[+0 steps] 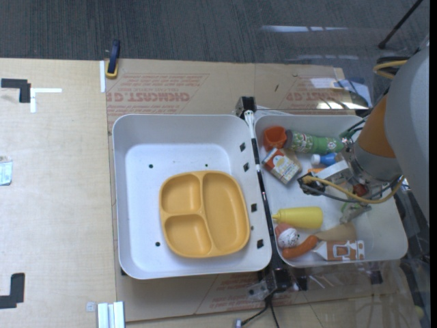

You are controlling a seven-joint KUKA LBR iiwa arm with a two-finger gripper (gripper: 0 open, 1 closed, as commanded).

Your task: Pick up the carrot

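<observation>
1. Arm (pixel 403 108), grey with an orange band, reaching in over the far right side of the right bin (pixel 399 248); gripper (pixel 358 207) low among cables, well right of the yellow bottle (pixel 298 216). Whether spread or pressed together: cannot tell, and nothing seen pinched.
2. Yellow divided plate (pixel 203 212) lying alone in the left bin (pixel 130 183), well left of the yellow bottle.
3. Yellow bottle lying on its side, taken as landmark.
4. Carrot (pixel 299 247) just below the yellow bottle, near the bin's front wall, orange, lying slanted, touching a small pale round item (pixel 287 236) and close beside a carton (pixel 345 251). Probably a light, stiff, smooth toy, likely slippery; best pinched across the narrow middle, clear of neighbours.
</observation>
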